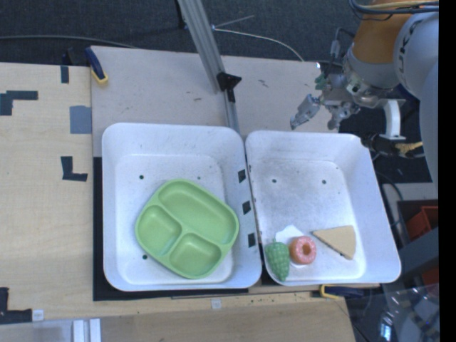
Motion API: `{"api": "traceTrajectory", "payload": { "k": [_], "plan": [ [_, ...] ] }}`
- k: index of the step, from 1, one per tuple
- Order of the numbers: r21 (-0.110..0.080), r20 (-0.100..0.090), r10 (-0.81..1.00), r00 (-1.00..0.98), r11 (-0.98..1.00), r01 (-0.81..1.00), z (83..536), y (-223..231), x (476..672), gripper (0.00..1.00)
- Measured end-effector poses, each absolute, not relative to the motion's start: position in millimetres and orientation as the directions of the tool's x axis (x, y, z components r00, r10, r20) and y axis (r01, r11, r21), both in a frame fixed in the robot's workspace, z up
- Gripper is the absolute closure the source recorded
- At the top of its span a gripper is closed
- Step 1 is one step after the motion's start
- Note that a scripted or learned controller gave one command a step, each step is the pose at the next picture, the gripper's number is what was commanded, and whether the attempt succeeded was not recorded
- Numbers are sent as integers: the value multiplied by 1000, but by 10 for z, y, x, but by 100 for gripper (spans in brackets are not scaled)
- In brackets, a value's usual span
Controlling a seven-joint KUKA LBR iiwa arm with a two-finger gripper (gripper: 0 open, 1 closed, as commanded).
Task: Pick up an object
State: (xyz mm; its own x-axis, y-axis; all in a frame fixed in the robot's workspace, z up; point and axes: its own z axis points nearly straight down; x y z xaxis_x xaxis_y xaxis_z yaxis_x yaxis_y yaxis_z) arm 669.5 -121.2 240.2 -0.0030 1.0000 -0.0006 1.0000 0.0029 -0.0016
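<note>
Where the right bin [370,191] dips: glossy pink donut [303,250], tan wedge [338,240], knobbly green lump [278,259]; gripper [318,114] spread, bare.

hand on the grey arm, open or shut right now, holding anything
Hand: open, fingers spread, nothing between them; it sits above the far edge of the right-hand shallow white bin.

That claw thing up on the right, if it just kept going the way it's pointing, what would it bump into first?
The gripper points down and leftward, above the far rim of the right bin. Going straight on, it would probably meet that rim or the bare bench just beyond it; depth is hard to judge here. The toys sit at the opposite end.
</note>
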Motion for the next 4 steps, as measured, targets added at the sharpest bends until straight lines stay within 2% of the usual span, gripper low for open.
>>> {"api": "traceTrajectory", "payload": {
  "k": [1,3,4],
  "plan": [
    [-2,-1,1000,-2,2,1000,2403,-1214,6694,0],
    [-8,0,1000,-2,2,1000,1265,-1192,6579,0],
    [-2,-2,1000,-3,3,1000,872,-1185,6576,0]
  ]
}}
